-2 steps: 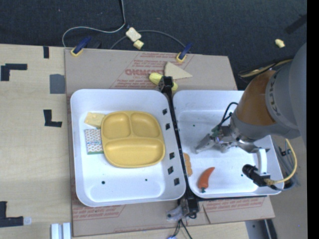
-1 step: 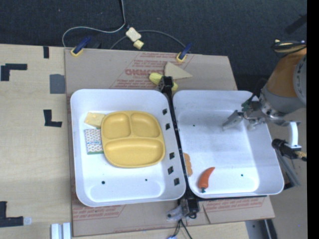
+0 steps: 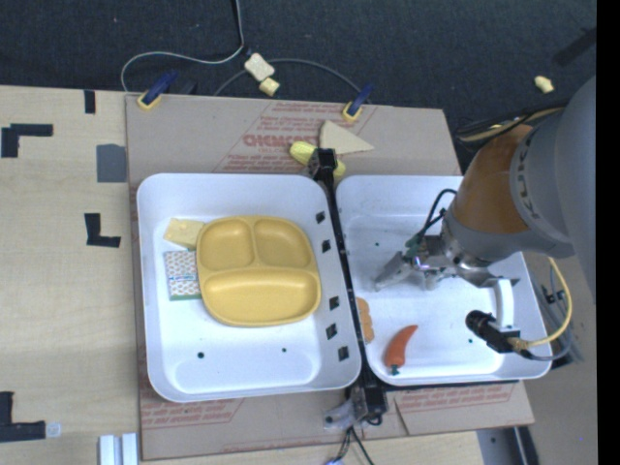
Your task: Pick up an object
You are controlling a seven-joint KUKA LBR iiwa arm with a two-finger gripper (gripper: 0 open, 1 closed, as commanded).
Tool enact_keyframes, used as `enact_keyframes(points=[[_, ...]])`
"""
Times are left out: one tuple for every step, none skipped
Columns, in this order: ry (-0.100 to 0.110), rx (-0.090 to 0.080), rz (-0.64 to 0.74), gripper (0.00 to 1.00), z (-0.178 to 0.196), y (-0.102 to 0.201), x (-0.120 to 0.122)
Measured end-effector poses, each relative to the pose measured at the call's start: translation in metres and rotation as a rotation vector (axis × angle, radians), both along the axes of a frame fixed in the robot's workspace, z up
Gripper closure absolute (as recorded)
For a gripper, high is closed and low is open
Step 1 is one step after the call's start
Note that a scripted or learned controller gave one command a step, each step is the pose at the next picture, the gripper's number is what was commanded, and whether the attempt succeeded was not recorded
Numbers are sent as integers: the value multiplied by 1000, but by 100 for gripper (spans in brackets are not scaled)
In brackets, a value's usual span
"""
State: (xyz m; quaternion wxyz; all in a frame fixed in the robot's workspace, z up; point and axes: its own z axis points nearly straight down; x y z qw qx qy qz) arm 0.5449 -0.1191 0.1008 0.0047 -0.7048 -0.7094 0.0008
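My gripper (image 3: pixel 387 274) hangs low over the middle of the right bin (image 3: pixel 387 201), its grey fingers pointing left toward the divider. Nothing shows between them. A red-orange chili-shaped toy (image 3: pixel 400 345) lies near the right bin's front edge, below the gripper and apart from it. A small tan object (image 3: pixel 364 320) rests against the right bin's left wall. In the left bin (image 3: pixel 242 376) sits a yellow divided plate (image 3: pixel 258 269), with a pale yellow piece (image 3: pixel 182 231) and a patterned packet (image 3: pixel 180 274) at its left side.
The grey arm with its orange band (image 3: pixel 494 197) covers the right bin's right side. A black clip strip (image 3: pixel 334 260) runs between the bins. Cables and clamps (image 3: pixel 155 90) lie on the cardboard behind the bins.
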Motion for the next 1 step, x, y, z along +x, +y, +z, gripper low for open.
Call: enact_keyframes(points=[[-16,-12,-8,0,57,-81,59]])
